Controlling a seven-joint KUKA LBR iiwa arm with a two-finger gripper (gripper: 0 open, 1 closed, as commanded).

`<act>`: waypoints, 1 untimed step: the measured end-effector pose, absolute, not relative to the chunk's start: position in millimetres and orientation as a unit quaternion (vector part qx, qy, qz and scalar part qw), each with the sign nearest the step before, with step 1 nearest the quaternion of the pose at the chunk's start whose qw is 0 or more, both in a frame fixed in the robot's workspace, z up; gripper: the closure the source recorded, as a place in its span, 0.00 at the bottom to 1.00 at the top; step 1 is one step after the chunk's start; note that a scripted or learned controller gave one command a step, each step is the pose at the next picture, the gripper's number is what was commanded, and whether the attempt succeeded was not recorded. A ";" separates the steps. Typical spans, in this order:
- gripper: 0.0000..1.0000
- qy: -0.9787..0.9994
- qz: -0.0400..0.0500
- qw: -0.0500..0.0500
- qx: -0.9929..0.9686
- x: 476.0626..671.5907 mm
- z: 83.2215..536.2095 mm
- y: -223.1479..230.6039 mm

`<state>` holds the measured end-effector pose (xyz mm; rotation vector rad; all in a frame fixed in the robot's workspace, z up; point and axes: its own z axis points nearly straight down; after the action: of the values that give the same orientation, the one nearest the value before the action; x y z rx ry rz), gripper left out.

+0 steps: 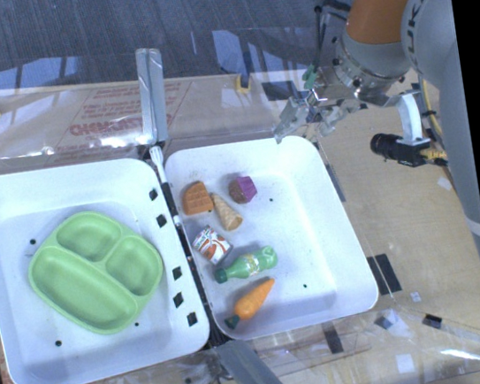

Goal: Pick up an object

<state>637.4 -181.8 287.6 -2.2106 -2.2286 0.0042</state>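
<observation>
The right bin (pixel 320 246) holds several small items. A brown bread-like piece (pixel 194 198), a tan cone (pixel 228 212) and a purple lump (pixel 241 188) lie near its far left. Toward the front are a small red-and-white can (pixel 212 245), a green bottle (pixel 246 264) on its side and an orange carrot (pixel 254 299). My gripper (pixel 301 122) hangs above the bin's far right corner, well away from all of them. Its fingers are open with nothing between them.
The left bin (pixel 23 353) bears a green divided plate (pixel 95 271). A grey metal bar (pixel 152 92) stands at the back between the bins. A black fitting (pixel 403 149) on the arm juts out to the right of the bin.
</observation>
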 end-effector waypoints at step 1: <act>0.00 -0.726 0.002 0.002 -0.687 616.2 193.4 -109.9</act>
<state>616.2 -109.9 193.4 -2.1573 -2.2790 0.0066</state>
